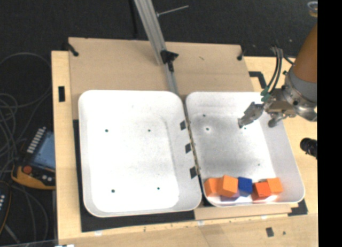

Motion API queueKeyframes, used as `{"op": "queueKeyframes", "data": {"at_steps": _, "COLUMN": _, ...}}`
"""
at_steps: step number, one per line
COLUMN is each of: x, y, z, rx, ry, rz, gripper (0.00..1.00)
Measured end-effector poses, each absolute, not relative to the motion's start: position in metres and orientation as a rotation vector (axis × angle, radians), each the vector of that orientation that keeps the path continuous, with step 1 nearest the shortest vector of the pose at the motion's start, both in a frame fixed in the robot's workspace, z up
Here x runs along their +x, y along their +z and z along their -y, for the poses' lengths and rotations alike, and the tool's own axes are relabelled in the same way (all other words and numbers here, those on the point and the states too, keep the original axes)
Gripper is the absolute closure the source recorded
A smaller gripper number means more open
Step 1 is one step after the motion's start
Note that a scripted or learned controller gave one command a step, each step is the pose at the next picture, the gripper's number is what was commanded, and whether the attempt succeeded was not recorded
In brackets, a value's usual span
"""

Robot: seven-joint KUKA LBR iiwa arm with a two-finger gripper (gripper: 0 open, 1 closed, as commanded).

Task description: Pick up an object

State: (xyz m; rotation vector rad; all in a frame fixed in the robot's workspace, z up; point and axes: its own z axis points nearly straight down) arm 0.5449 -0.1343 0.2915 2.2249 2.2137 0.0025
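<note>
Orange and blue blocks [243, 186] crowd the right bin's [278, 149] near wall; your gripper [260, 117] hangs open, empty, well clear above.

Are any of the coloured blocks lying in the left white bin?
No: the orange blocks and blue block all sit along the right white bin's near edge.

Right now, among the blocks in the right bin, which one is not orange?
The blue block, in the middle of the row along the right bin's near edge. Orange blocks sit on both its sides.
</note>
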Motion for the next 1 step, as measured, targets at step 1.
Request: {"op": "queueKeyframes", "data": {"at_steps": 1, "x": 0.5048, "y": 0.2367, "z": 0.0972, "rx": 2.226, "ry": -0.005, "rz": -2.224, "gripper": 0.00}}
